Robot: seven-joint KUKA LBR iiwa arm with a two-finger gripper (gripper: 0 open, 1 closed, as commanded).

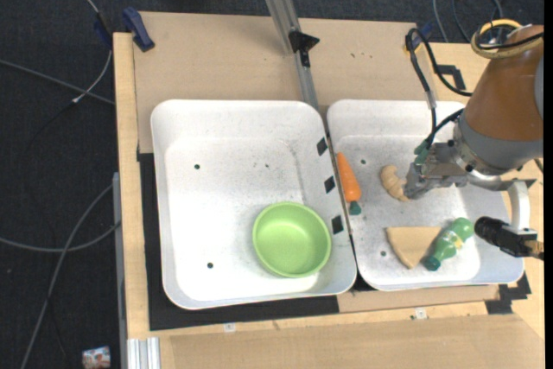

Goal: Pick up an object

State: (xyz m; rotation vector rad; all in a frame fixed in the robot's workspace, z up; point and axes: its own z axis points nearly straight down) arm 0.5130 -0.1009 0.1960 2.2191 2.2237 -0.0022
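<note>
In the right bin (380,121) lie an orange carrot (347,177) by the left wall, a small tan lump (393,182) in the middle, a tan wedge (409,243) and a green bottle (448,243) near the front. My gripper (415,186) hangs low over the right bin, its tip right beside the tan lump and touching or nearly touching its right side. A green bowl (291,238) sits in the left bin (216,134) near the front right.
A metal pole (281,4) slants in from the top toward the gap between the bins. Cables (429,91) hang by the arm on the right. The bench top (225,56) is brown cardboard.
</note>
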